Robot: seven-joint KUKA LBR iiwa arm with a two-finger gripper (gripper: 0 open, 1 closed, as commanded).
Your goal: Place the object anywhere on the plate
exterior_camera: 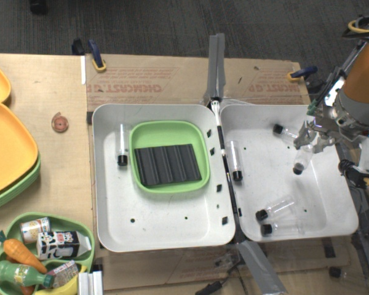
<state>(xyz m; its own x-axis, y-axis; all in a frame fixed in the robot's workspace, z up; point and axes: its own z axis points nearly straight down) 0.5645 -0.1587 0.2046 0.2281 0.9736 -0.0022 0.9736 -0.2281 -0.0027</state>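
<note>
Clamped between the gripper (pixel 305 145) fingers, a clear tube (pixel 301 160) with black cap hangs tilted over the right bin (pixel 332 223), well apart from the green plate (pixel 168 133) in the left bin (pixel 111 226).

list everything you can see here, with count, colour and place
green plate: 1, green with a dark ribbed insert, left bin
clear tubes: about 6, clear with black caps; 1 in the left bin, the rest in the right bin
white bins: 2, side by side on the bench
orange plates: stacked, far left
green bowl: 1, holding toy food, bottom left
clamps: 2, blue-yellow, along the cardboard's top edge
pincer: 1, grey, over the right bin
</note>
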